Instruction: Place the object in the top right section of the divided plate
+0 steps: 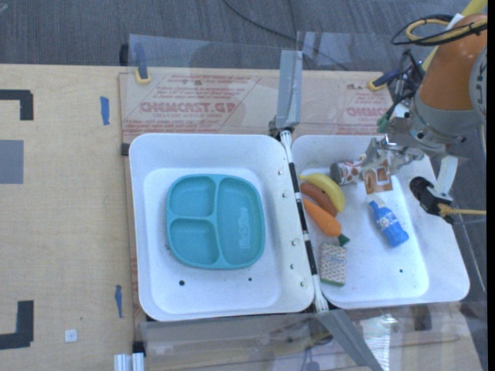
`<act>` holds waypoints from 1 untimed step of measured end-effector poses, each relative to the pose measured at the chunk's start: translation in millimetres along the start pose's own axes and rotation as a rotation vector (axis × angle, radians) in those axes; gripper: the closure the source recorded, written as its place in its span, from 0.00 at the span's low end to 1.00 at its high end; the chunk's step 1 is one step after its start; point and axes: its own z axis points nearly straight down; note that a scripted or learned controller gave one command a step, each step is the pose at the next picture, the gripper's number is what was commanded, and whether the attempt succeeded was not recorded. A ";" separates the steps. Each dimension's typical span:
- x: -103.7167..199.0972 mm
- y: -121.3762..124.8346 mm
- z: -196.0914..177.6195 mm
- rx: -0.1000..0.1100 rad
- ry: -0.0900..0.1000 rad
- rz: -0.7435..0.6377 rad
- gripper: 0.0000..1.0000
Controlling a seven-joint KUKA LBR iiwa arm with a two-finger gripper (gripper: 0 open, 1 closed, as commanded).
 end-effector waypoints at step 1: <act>58.8 -3.6 -21.6 -0.002 -0.001 -0.252 1.00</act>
